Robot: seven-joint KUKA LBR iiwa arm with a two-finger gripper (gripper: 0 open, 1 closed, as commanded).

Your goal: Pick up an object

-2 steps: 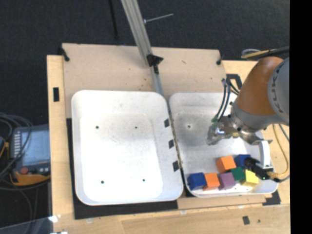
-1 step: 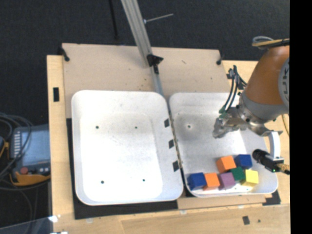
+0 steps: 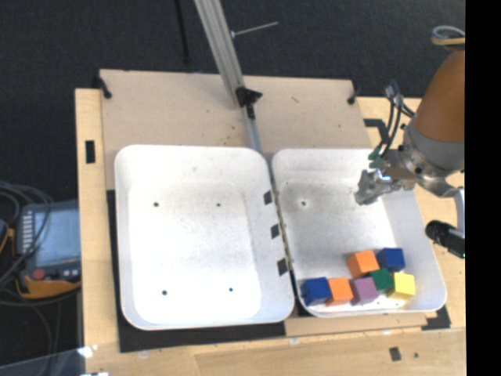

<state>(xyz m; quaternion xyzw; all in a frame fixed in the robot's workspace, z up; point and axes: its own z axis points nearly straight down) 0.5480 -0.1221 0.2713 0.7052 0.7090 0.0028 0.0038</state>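
Your end effector [image 3: 368,192] hovers apart from the blocks [image 3: 362,276]; its state you cannot tell. They look light, rigid; pinch flat opposite faces.

The claw [image 3: 369,190] hangs over the right bin [image 3: 313,233], near its far right side, and straight under it lies bare white floor. Left of the claw that bare floor runs open all the way to the bin's left wall. Nearer the camera from the claw, the blocks [image 3: 362,279] crowd the bin's front edge: blue, orange, purple, green and yellow packed touching, leaving no gaps between them. Far left of the claw, past the clipped divider, the left bin [image 3: 188,233] lies wide open. Behind and left, a slanted metal rail [image 3: 223,41] rises over the counter [image 3: 227,108].
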